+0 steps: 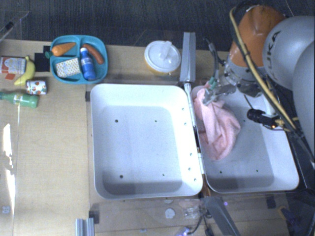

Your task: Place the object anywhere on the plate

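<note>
A: Bench is showing pale wood; dark floor is running along the top. Two white bins are sitting side by side, left bin, right bin.

B: Object?

A: Pink cloth is lying in the right bin against its left wall, long axis running top to bottom (upper end bunched).

B: Gripper?

A: Gripper is sitting at the cloth's upper end; can't tell its state. Blue divided plate is resting far left.

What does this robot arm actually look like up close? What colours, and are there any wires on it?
The arm is rounded light grey, with dark lettering on its shell and an orange band above the wrist. Yellow and black cables run along it. The gripper is small, metallic grey.
</note>
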Robot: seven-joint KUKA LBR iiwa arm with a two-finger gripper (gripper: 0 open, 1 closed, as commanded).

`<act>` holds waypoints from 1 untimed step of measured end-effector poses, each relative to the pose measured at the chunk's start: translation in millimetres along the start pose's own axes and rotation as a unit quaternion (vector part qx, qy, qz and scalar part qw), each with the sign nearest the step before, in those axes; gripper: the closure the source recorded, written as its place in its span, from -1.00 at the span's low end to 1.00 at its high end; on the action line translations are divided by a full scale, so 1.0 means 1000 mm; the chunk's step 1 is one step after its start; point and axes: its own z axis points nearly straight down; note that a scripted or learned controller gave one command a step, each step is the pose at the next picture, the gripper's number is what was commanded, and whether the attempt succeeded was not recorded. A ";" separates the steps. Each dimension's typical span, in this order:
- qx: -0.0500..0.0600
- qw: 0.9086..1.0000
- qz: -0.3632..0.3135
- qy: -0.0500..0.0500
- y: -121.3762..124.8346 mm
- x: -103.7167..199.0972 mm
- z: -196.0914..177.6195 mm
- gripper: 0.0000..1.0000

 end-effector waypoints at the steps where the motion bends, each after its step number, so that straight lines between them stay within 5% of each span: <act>1: 0.000 1.000 -0.003 0.000 0.001 0.001 -0.040 1.00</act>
